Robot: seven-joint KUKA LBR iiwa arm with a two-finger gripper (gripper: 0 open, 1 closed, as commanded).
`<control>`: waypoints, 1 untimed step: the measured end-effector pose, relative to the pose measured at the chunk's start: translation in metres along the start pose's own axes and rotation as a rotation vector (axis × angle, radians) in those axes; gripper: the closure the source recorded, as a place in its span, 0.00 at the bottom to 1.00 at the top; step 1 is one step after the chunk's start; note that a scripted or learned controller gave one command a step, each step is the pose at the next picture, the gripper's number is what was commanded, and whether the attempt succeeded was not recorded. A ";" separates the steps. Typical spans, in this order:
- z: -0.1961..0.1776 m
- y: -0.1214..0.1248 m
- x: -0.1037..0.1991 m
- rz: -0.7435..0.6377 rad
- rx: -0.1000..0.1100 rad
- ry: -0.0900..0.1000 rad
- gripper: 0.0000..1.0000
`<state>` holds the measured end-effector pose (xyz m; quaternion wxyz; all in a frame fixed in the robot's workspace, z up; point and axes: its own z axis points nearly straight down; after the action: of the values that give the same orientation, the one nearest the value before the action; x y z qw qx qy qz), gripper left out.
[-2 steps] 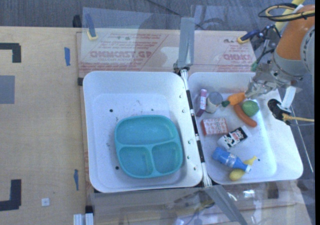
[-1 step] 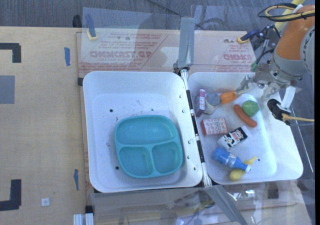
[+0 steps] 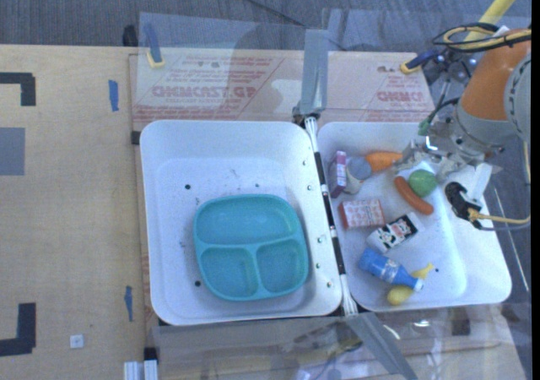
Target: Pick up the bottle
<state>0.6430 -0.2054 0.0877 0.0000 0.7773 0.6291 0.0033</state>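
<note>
A blue bottle lies on its side near the front of the right bin, next to a yellow toy. Against that bin's left wall stands a small pink-purple bottle with a grey-capped container beside it. My gripper hangs over the back right part of the bin, just above a green round object. It is well behind and to the right of the blue bottle, and nothing shows between its fingers.
The right bin also holds an orange carrot-like piece, a red-orange sausage shape, a pink packet and a black-and-white carton. A teal divided tray lies in the left bin. A cable trails by the right bin's right wall.
</note>
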 end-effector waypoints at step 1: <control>-0.012 0.001 -0.001 -0.002 -0.004 -0.005 1.00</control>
<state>0.6442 -0.2065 0.0995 0.0032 0.7768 0.6298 0.0026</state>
